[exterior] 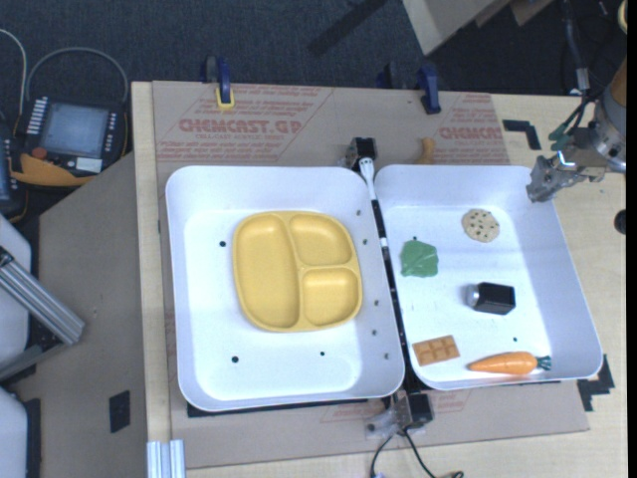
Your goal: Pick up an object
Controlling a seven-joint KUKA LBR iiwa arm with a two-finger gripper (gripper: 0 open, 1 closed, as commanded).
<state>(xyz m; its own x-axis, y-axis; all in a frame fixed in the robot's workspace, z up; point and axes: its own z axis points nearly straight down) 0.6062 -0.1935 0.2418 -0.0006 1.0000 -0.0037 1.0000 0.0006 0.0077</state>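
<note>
yellow tray (297,270) in left bin (189,267), carrot (508,363) in right

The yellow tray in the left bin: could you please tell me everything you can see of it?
The yellow tray is a rounded-corner plate that looks like moulded plastic, divided by raised ridges into three compartments: one long section on its left and two smaller ones stacked on its right. It lies flat and right way up, turned slightly askew, near the middle of the left bin, resting on the bin's white floor. Nothing lies in its compartments, and nothing else touches it.
</note>
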